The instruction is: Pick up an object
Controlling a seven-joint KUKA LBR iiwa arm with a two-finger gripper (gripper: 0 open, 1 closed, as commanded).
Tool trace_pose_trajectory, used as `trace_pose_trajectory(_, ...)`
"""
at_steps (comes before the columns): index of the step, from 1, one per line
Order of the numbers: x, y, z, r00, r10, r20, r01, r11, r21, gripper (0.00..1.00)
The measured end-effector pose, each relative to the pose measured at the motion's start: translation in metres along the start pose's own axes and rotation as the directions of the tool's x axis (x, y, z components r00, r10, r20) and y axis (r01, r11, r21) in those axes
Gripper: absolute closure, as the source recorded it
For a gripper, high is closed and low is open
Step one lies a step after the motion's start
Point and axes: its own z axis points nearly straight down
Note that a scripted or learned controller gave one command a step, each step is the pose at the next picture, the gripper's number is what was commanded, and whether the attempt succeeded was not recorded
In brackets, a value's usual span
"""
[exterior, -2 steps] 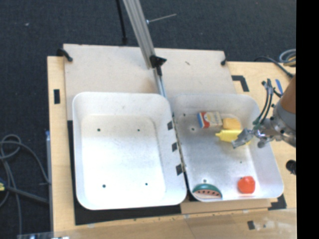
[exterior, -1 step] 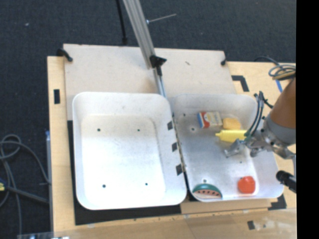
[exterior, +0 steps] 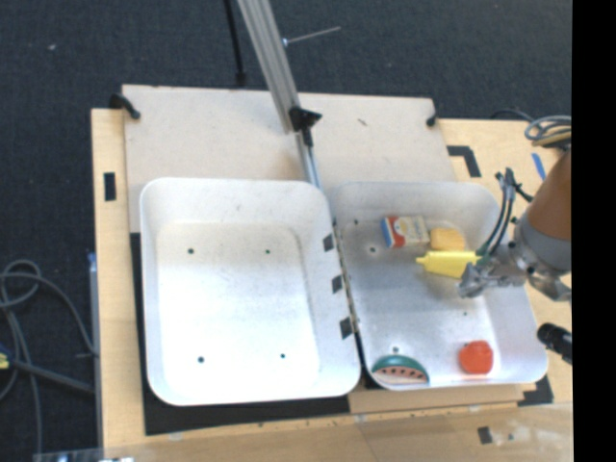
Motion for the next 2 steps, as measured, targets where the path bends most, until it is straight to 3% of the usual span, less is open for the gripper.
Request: trace_pose_trajectory(2, 0.001, -0.001, -0.128, 1.0, -0.01, 0.002, 0.01, 1.0, -0.003, 1.0)
